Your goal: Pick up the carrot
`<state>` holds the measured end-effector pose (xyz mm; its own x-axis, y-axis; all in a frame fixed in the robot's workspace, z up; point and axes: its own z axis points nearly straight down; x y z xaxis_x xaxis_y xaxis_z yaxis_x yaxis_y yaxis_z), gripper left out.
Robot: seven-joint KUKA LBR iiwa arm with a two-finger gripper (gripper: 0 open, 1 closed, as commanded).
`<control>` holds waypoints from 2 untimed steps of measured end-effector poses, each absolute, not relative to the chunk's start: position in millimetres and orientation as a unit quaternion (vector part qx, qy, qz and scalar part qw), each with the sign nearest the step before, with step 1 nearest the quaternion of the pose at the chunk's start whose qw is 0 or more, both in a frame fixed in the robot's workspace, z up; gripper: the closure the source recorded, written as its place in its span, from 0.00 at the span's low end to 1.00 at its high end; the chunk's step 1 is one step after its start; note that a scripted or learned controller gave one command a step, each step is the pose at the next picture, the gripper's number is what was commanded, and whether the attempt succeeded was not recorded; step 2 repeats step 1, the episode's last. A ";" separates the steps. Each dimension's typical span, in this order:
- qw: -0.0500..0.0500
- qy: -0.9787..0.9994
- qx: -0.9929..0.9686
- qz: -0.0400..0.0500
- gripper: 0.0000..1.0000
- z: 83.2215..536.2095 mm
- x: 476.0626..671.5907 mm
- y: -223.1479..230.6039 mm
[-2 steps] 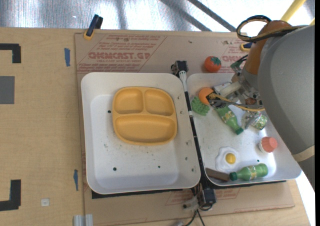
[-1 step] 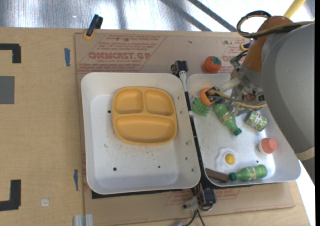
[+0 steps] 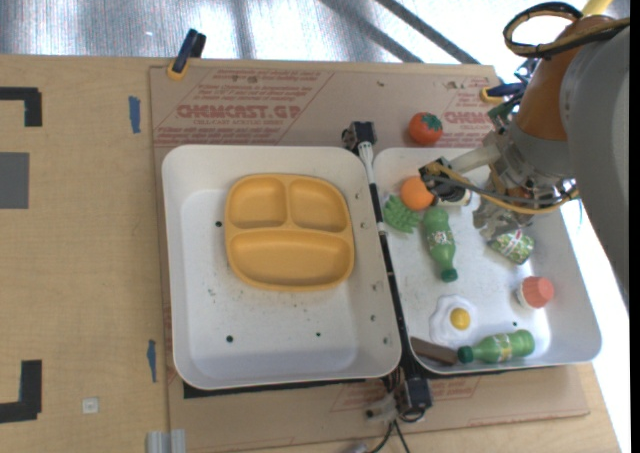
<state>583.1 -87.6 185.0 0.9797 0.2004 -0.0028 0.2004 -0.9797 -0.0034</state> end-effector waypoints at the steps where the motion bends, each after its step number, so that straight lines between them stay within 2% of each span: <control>1: 0.002 -0.101 -0.995 0.002 1.00 184.2 536.9 -29.4; 2: 0.002 -0.101 -0.995 0.002 1.00 184.2 536.9 -29.4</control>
